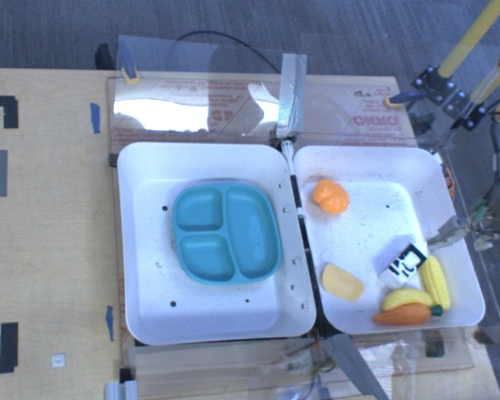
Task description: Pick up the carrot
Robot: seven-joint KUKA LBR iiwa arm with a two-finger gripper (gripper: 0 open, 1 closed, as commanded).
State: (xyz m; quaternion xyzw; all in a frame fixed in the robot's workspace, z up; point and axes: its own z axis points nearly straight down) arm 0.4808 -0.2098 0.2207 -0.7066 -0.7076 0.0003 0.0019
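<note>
Surface [50, 223]: pale wood with black angle marks and short strips of blue tape, along the left of the frame.
Left bin [142, 223]: shallow, white and square with rounded corners, centre-left of the frame, side by side with the second bin.
Plate [227, 232]: blue, with three compartments, lying flat in the middle of the left bin.
Right bin [367, 215]: shallow and white, centre-right of the frame, its floor speckled.
Orange [330, 197]: a round fruit in the upper left corner of the right bin, near the divide between the bins.
Yellow piece [342, 282]: a pale, flat block in the lower left of the right bin, apart from the other items.
Black-and-white block [405, 262]: tilted, right of centre in the right bin, just above the banana.
Banana [407, 297]: yellow and small, lower right of the right bin.
Carrot [408, 313]: orange with its green end to the right, lying along the lower rim in the lower right corner of the right bin, directly below the banana and touching it.
Corn cob [436, 280]: yellow, lengthwise beside the right wall, above the carrot's green end.
End effector [460, 232]: a grey metal part at the right rim of the right bin, up and to the right of the carrot and apart from it. How far open it is cannot be told, and it has no hold on the carrot.
</note>
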